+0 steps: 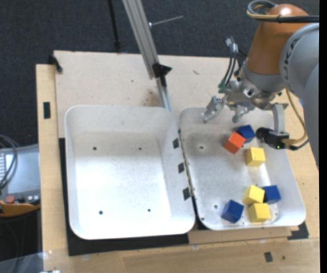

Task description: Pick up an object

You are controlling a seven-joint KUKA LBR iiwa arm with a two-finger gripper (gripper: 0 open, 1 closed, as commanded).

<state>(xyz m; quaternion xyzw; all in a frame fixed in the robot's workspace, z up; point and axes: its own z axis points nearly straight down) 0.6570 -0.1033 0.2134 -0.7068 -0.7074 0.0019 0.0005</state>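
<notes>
My gripper (226, 112) hangs over the back edge of the right bin (206, 169), open, with nothing between its two fingers (211, 109). Just to its front right lie an orange block (235, 143) and a blue block (245, 132), touching each other. A yellow block (255, 156) sits a little nearer the front. At the bin's front right corner several blocks cluster: a yellow one (253, 195), a blue one (272, 194), another yellow (260, 212) and a blue one (232, 211).
The left bin (123, 169) stands beside the right one. A slanted aluminium pole (143, 38) rises from behind the two bins. A black part (271, 135) with a green light hangs off the wrist above the right bin's far right side.
</notes>
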